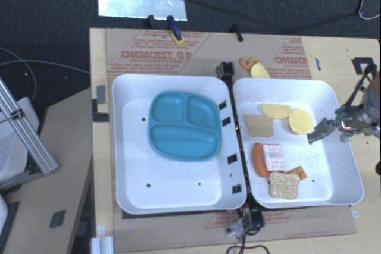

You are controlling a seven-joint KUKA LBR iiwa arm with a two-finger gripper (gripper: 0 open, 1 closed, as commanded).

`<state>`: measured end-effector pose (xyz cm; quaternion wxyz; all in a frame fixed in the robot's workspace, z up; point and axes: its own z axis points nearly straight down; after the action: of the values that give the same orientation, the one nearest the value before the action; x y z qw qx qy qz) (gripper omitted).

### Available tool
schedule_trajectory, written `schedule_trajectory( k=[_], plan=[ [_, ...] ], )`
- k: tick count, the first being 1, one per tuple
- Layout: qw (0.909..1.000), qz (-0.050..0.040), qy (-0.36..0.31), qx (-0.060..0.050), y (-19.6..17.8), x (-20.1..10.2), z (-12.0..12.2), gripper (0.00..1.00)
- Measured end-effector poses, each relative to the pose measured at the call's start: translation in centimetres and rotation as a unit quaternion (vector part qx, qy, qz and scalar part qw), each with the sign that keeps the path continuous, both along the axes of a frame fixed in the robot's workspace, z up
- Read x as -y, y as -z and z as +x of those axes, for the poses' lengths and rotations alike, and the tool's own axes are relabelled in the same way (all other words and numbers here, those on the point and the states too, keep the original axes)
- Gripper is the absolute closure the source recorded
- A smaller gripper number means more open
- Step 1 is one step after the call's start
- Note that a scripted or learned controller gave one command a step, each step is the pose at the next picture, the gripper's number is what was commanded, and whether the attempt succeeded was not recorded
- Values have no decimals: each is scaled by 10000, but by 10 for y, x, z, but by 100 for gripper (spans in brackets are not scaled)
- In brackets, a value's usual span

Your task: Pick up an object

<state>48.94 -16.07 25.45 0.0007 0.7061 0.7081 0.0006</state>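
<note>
Jaws (pixel 318 131) low over right bin (pixel 342 154), near its right wall, just right of yellow round (pixel 300 122); spread or pressed together, cannot tell; nothing seen between them. Right bin: yellow oval (pixel 276 110), tan slice (pixel 259 125), sausage (pixel 259 159), red-white packet (pixel 272 157), toast (pixel 284 185). Left bin (pixel 134 187): blue tray (pixel 184 126). Two more food pieces (pixel 255 66) on surface behind bins.
</note>
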Motion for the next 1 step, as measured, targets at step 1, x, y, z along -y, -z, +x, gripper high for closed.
schedule_trajectory(
  k=[1],
  plan=[
    [10000, 36, -68, -33, 74, -134, 15, 0]
  ],
)
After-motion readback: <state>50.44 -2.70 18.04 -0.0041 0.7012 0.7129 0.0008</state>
